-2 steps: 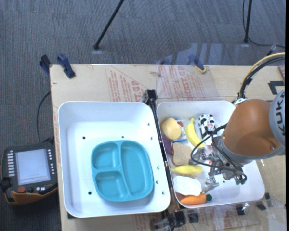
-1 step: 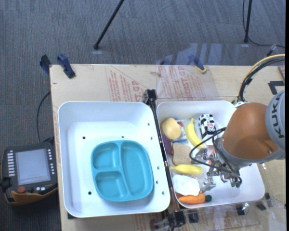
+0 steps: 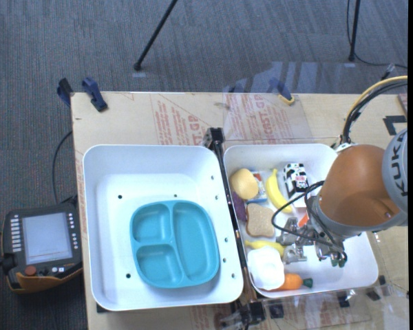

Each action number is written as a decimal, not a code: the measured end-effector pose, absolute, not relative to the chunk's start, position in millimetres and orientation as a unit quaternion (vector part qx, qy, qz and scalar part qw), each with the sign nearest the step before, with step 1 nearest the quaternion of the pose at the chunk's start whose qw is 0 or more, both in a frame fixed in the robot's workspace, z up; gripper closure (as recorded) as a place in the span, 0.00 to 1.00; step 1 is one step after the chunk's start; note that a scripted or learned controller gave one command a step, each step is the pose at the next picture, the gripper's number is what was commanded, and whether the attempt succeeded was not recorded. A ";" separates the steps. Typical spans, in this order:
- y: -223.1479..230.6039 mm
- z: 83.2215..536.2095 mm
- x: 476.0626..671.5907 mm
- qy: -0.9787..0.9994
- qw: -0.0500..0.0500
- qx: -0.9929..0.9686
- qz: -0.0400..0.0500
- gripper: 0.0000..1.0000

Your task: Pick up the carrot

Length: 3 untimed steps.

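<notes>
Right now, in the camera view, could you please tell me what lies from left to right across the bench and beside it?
Handheld control pendant → left white bin holding the blue divided plate → slice of bread → end effector over the right white bin.

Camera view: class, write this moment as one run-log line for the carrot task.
task: pick up carrot | carrot: right bin, front edge, beside white round item | gripper: above bin, behind carrot | grasp: not yet

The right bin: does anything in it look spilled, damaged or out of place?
Nothing stands out. The right bin holds a crowded pile of toy foods: a carrot at the near edge beside a white item, a banana and a bread slice. All lie inside the walls. The gripper hangs over the pile.
</notes>
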State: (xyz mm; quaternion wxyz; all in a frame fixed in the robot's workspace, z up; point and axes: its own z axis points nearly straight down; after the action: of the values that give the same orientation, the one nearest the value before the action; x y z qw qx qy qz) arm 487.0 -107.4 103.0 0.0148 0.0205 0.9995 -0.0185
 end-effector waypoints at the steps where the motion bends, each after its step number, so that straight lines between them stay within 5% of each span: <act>1: -84.2 230.0 483.6 1.000 0.006 -0.017 0.000 1.00; 2: -112.9 269.7 516.3 0.994 0.002 -0.112 0.000 1.00; 3: -112.9 269.7 516.2 0.994 0.002 -0.112 0.000 0.00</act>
State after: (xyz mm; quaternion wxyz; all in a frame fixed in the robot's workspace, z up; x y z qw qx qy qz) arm 516.2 -112.9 269.7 0.0024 -0.1122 0.9937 0.0004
